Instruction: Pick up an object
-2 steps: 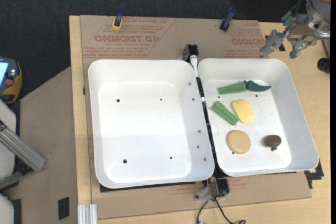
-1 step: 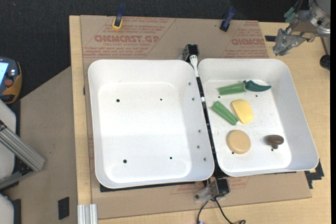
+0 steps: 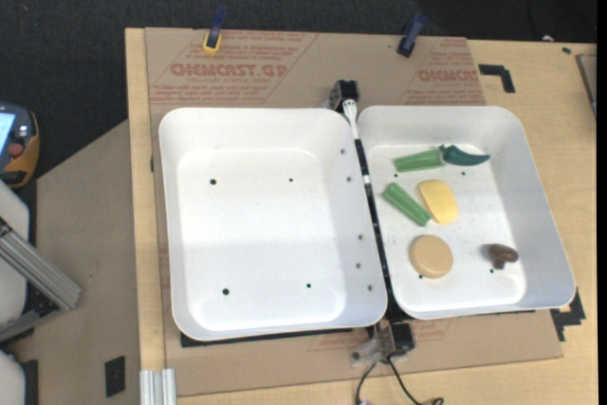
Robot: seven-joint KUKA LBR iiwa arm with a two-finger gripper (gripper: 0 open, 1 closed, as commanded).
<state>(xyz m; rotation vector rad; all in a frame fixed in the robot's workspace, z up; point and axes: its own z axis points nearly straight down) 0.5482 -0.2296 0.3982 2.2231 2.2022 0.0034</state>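
Observation:
The right bin (image 3: 531,204) holds several small objects. A green stick (image 3: 417,161) lies near its back, end to end with a dark teal curved piece (image 3: 465,155). A second green block (image 3: 405,204) lies slanted beside a yellow oblong piece (image 3: 438,201). A tan round disc (image 3: 431,256) sits toward the front, and a small brown piece (image 3: 501,253) lies to its right.
The left bin (image 3: 180,204) sits beside the right one on a cardboard sheet (image 3: 285,62) held by a yellow and blue clamp (image 3: 214,33) and a blue clamp (image 3: 412,33). A black bracket (image 3: 344,94) stands where the bins meet at the back.

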